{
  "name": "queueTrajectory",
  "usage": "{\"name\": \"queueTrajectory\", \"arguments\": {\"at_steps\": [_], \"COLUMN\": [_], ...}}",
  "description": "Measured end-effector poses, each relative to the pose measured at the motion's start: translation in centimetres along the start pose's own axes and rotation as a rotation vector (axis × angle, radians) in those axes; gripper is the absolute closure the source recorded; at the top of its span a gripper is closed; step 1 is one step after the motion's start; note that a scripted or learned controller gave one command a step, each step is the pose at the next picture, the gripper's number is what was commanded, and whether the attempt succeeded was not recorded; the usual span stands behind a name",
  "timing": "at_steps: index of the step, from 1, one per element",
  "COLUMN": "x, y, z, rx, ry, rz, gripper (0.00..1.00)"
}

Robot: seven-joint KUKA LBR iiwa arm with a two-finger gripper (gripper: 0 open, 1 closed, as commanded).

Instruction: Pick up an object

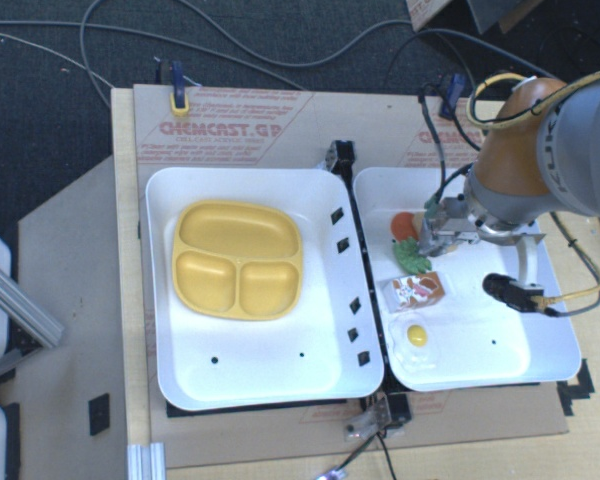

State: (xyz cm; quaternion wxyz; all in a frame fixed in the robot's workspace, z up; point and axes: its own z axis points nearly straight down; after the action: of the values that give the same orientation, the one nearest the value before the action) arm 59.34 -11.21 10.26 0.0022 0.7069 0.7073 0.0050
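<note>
My gripper (432, 240) reaches down into the right bin (540, 358) from the right, its tip right over a green leafy toy (412, 259) and beside a red-orange round toy (404, 225). The arm's grey body and orange band cover the space above it. Just in front of the green toy lies a small clear packet with a red print (414, 291). A fried egg toy (416, 336) lies nearer the front of the same bin.
The left bin (170, 298) holds a yellow three-compartment plate (238, 259). A black divider with clips (352, 258) runs between the bins. A black cable connector (510, 291) hangs over the right bin's middle.
</note>
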Motion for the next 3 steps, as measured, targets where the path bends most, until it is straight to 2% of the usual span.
{"name": "queueTrajectory", "arguments": {"at_steps": [1,3], "x": [0.0,-0.2], "y": [0.0,-0.5], "z": [-6.4,-14.8], "rx": [0.005,0.005], "ry": [-0.005,-0.005], "rz": [-0.001,-0.001], "gripper": [1.00,1.00]}}
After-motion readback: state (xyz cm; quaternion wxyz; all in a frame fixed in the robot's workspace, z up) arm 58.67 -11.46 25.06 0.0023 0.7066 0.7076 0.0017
